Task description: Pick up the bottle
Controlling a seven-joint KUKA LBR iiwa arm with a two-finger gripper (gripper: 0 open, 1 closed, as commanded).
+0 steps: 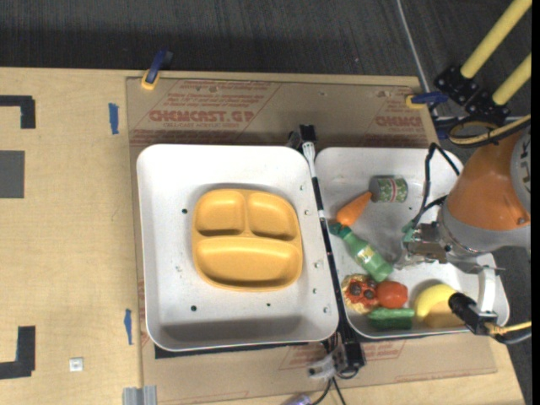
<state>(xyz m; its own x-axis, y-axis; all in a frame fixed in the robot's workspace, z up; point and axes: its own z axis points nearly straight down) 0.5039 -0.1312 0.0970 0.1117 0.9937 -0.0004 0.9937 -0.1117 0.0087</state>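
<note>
The arm's grey wrist and orange band (488, 194) cover the right side of the right bin (337, 163), and whatever lies beneath them cannot be seen. The gripper (412, 245) shows as a small dark and green-tinted block at the wrist's left end; its fingers are too small and dim to read, so whether they stand apart or together cannot be told, and nothing can be seen between them. It sits just right of the bottle (364, 253).

The bottle is green with an orange cap end, lying on its side in the middle of the right bin, tilted from far-left to near-right. A small can (388, 189) lies beyond it. A red toy (377, 293), a green piece (389, 315) and a yellow fruit (432, 301) crowd the near edge.

The arm enters from the right, bent down over the bin. The left bin (160, 226) holds a yellow divided tray (247, 236).
</note>
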